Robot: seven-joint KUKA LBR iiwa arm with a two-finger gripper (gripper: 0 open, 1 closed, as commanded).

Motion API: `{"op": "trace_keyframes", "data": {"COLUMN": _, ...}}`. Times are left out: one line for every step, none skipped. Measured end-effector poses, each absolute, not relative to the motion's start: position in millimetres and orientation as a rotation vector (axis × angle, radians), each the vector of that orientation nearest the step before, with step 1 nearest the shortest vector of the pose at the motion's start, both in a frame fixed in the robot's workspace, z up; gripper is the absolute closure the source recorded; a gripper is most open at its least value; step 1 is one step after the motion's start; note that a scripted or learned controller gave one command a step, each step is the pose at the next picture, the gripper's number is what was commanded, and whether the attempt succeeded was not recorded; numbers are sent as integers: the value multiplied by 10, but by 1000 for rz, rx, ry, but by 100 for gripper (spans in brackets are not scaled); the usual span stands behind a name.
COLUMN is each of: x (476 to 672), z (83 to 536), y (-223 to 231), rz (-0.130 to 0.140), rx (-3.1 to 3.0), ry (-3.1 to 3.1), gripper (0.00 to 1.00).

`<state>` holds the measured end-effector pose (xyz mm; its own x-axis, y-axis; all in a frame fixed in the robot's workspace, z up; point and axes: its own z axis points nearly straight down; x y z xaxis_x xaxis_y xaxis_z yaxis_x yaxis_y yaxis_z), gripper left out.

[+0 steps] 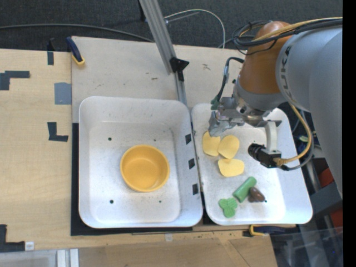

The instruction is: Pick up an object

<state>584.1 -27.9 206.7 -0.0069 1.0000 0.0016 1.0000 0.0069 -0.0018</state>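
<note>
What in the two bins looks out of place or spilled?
Nothing stands out. The yellow bowl sits upright in the left bin; the yellow pieces and green toy lie loose in the right bin.

Left bin mostly open floor around a central yellow bowl, right bin crowded, yellow chips and green piece clustered, arm overhanging its top

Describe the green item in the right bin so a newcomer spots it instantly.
Look at the right bin, at its near edge, below three pale yellow chips. The green item lies there beside a small brown piece. It is the bin's sole green object.
</note>
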Motion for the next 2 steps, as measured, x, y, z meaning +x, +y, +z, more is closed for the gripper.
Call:
{"op": "trace_keyframes", "data": {"x": 5837, "z": 2200, "y": 217, "rz": -1, "rx": -2212, "ry": -2229, "gripper": 100}}
{"op": "trace_keyframes", "data": {"x": 5952, "z": 2225, "y": 824, "rz": -1, "rx": -2211, "ry": -2229, "gripper": 100}}
